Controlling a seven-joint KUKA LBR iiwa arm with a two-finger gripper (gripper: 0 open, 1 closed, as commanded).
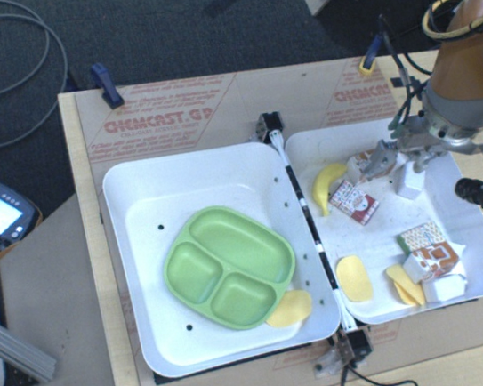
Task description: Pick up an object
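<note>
A dark carpeted floor with a loose cable surrounds my tabletop [210,102], a board with red lettering that carries two shallow white bins side by side. From the camera above, the left bin [134,195] holds a green divided plate [228,266] with a pale yellow piece [288,309] lying just off its lower corner. The right bin [476,224] holds most of the clutter: a banana [327,186] near the divider, a small red-and-white carton [353,201] just beside it, a pale yellow oval [354,278] lower down, and a cluster of patterned boxes [431,256] and yellow slices [405,284] toward the near corner. My gripper [404,168] hangs over the upper part of the right bin, close to the carton; I cannot tell whether my jaws are apart or together, and nothing is visibly between them. The carton looks like the nearest candidate. I judge it light, with stiff flat faces that should clamp well across the narrow sides, though thin card could crush if squeezed hard. The banana, probably a plastic toy, is curved and smooth and would likely slip unless taken across its middle.
</note>
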